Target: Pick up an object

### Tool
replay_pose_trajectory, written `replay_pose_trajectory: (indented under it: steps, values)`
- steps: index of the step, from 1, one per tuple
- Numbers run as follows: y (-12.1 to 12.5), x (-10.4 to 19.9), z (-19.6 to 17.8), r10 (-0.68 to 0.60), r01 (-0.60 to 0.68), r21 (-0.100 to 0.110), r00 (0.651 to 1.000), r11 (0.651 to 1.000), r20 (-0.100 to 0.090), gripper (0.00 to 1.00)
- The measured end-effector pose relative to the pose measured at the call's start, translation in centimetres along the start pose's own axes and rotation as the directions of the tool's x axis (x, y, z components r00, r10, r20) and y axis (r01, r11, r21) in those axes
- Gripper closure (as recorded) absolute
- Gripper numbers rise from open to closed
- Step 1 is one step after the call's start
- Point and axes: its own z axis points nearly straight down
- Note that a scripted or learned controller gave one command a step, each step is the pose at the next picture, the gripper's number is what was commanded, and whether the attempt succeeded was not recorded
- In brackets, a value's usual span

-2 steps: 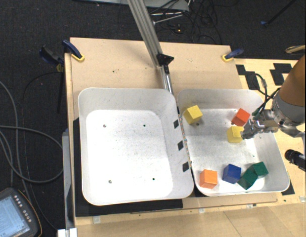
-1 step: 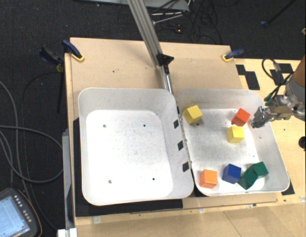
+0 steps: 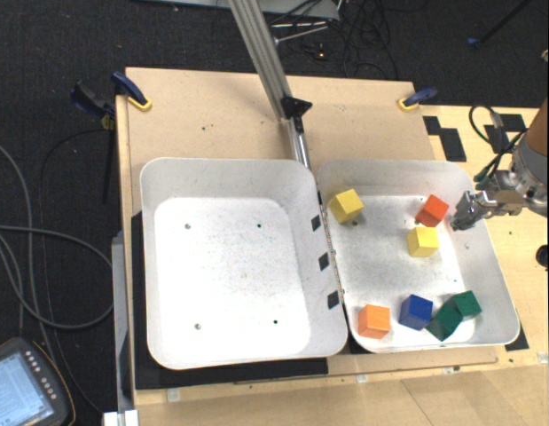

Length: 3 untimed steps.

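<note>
Above the right bin (image 3: 487,247) rim, the end effector (image 3: 465,216) hovers beside the red block (image 3: 432,210), grip state unclear.

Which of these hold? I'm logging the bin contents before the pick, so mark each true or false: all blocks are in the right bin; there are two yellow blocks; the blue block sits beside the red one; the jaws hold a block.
1. All blocks are in the right bin: true.
2. There are two yellow blocks: true.
3. The blue block sits beside the red block: false; it lies at the near edge between an orange block and a green block.
4. The gripper holds a block: false; it is at the bin's right rim, nothing visibly between the jaws.
</note>
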Motion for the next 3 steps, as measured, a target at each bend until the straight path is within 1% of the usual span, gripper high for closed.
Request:
replay_pose_trajectory:
  steps: [3]
  values:
    - [-1.1, 15.2, 2.4, -0.005, 0.005, 0.003, 1.000, 1.000, -0.004, 1.00]
